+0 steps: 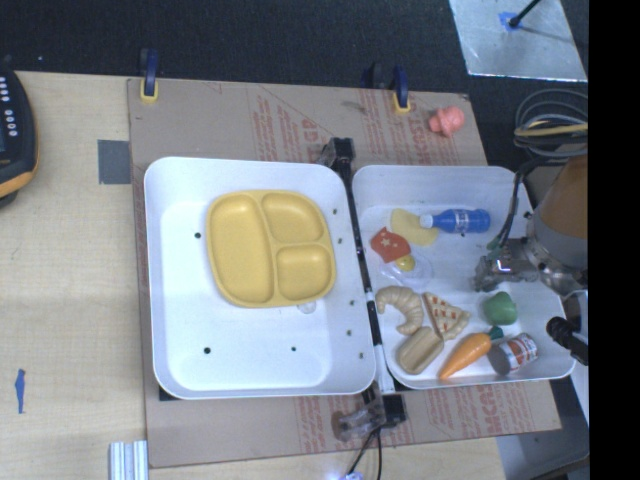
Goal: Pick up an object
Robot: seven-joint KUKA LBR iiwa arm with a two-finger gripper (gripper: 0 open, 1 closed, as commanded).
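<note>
The right bin (455, 176) holds several toy foods. A blue bottle (460, 221) lies beside a pale yellow piece (408, 223), with a red piece (389, 244) just left of them. Along the front lie a croissant (403, 306), a pizza slice (445, 315), a bread roll (418, 350), a carrot (464, 355) and a small can (515, 352). A green piece (500, 308) sits at the right. My gripper (497, 271) hangs low over the bin's right side, just above the green piece and below the bottle. Nothing visibly sits in it.
The left bin (175, 268) bears a yellow divided plate (270, 246). A pink object (448, 120) lies on the cardboard behind the right bin. Clamps hold the cardboard's back edge. A black handheld device (12, 128) rests at the far left.
</note>
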